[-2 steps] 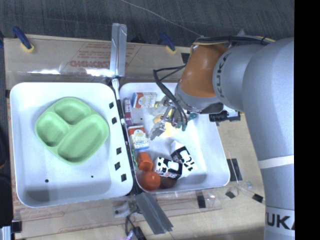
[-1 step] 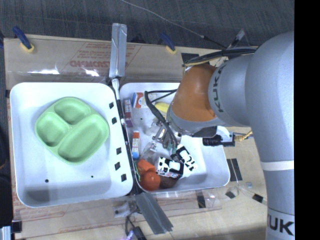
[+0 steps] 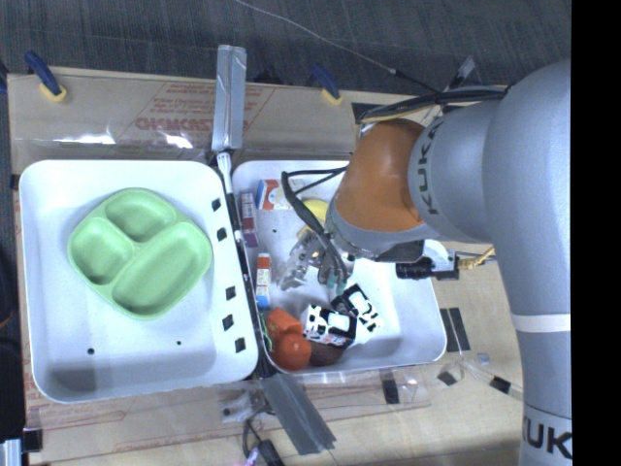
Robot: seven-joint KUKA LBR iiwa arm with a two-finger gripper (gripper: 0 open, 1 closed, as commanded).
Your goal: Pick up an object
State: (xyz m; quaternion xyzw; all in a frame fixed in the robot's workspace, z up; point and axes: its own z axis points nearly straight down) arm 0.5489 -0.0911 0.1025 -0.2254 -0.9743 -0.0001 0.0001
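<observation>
Well off to the left of the gripper, the left bin (image 3: 39,260) holds a pale green divided plate (image 3: 142,250), lying flat with its three compartments facing up. Nearer, just left of the gripper and along the right bin's left wall, stands a row of small things: a packet with red and blue print (image 3: 248,208) and below it a slim tube or stick (image 3: 262,278) (too small to read either). The right bin (image 3: 427,318) lies under the arm. The gripper (image 3: 307,260) hangs low over the bin's middle, its metal fingers (image 3: 293,270) pointing down and to the left, slightly apart, with nothing seen between them. Just above it a yellow object (image 3: 316,210) peeks out from behind the wrist and a black cable. Below and slightly left of the gripper sit orange-red rounded objects (image 3: 287,338), touching one another. Just below and to its right lies a black-and-white patterned object (image 3: 342,320), touching the orange ones. The orange-banded wrist (image 3: 388,178) rises to the right.
</observation>
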